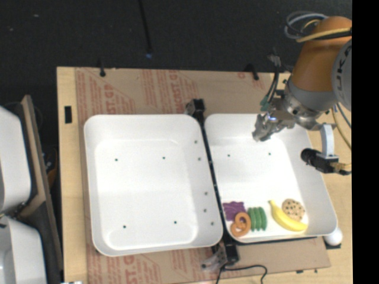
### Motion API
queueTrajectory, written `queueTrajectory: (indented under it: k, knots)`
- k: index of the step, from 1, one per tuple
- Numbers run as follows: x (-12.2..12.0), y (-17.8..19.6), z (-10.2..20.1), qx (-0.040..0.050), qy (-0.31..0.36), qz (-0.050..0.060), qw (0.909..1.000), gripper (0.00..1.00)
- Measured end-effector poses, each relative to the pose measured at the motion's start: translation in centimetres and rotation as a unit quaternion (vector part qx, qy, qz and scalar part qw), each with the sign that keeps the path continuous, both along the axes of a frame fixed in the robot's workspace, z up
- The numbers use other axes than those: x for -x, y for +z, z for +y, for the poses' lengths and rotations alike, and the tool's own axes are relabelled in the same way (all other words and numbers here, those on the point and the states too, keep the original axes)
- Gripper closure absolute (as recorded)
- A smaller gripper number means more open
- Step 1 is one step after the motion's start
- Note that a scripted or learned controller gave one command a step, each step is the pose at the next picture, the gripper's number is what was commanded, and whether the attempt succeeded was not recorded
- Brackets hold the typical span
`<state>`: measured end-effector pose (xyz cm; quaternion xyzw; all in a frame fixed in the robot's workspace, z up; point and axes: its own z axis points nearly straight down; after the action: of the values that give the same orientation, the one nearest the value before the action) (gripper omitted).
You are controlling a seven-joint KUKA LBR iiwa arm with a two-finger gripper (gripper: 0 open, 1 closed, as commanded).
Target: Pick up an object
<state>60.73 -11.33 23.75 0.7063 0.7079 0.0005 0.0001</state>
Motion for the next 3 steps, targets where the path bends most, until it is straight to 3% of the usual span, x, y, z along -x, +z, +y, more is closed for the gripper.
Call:
queueTrajectory:
  k: [3]
  knots:
    - [5.3, 2.0, 14.9, -0.0003, 0.001, 0.000, 1.0000, 1.00]
